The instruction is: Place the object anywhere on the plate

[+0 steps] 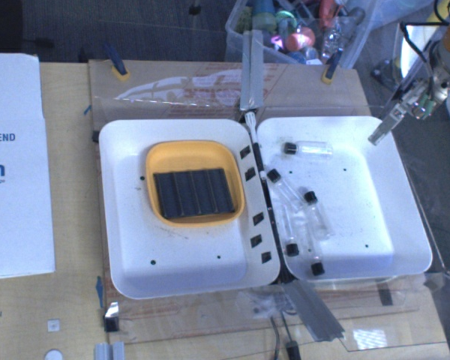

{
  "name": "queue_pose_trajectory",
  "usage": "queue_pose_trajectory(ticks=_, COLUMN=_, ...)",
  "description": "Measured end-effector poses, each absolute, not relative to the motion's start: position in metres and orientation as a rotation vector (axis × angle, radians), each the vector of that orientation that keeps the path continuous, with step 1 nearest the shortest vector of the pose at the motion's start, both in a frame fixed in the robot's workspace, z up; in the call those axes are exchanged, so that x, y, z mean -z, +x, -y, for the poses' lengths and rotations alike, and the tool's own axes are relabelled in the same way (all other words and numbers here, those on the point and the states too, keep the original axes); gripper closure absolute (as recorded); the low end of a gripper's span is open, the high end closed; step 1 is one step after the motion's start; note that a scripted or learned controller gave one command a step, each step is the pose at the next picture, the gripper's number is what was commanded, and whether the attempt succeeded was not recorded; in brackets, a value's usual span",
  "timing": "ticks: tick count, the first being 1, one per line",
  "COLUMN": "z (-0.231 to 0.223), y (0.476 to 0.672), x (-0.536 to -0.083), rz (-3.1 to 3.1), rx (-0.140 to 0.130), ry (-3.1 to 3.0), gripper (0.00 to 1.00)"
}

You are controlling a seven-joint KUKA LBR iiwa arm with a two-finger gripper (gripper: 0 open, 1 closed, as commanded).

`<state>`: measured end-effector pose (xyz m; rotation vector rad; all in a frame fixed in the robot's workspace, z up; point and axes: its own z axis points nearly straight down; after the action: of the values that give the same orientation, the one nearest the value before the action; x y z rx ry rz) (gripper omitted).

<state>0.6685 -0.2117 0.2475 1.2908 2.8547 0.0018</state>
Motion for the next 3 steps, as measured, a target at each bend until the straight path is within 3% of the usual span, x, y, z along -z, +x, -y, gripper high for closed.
queue_pose_trajectory(ticks=2, z=0.222, y=0.659, x=-0.264, rz=-3.117, rx=0.000, ry=0.292, gripper=0.00)
queue_pose_trajectory(ticks=3, z=0.221, y=0.664, x=-0.334, rz=-3.127, rx=0.001, ry=0.163, gripper=0.00)
